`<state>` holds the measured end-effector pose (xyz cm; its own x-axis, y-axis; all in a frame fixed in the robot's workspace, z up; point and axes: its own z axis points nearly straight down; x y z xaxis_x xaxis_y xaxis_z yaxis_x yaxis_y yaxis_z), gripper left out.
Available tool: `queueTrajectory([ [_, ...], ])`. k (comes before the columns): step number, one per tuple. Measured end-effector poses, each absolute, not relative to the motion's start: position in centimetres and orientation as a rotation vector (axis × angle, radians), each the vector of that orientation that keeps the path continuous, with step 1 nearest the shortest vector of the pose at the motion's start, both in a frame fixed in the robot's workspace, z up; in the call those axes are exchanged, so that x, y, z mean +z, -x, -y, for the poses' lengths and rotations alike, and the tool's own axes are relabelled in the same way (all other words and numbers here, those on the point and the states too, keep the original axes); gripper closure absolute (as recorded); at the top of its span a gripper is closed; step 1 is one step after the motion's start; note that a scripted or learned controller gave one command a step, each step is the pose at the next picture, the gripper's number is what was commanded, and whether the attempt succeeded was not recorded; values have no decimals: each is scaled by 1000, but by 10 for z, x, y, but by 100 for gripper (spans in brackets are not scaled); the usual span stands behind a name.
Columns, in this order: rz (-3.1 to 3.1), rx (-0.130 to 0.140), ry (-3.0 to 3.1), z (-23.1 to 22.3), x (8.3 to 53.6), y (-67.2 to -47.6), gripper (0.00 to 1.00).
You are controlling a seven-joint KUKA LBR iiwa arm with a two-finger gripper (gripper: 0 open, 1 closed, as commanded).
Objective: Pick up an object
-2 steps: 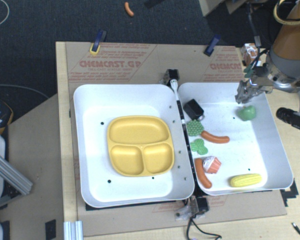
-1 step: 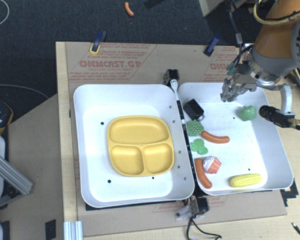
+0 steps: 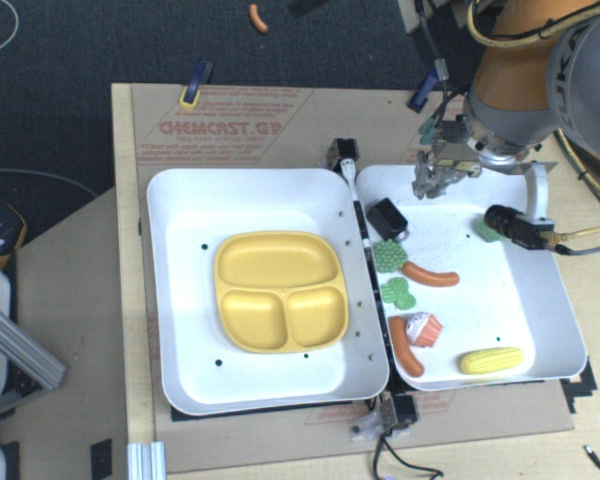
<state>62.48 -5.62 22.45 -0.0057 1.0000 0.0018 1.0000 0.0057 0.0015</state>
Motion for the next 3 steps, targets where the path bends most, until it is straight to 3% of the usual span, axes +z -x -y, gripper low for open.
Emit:
queueTrajectory([
  [1, 2230, -6, 2215, 3, 227, -637, 100],
  [3, 2225, 2, 2214, -89, 233, -624, 100],
])
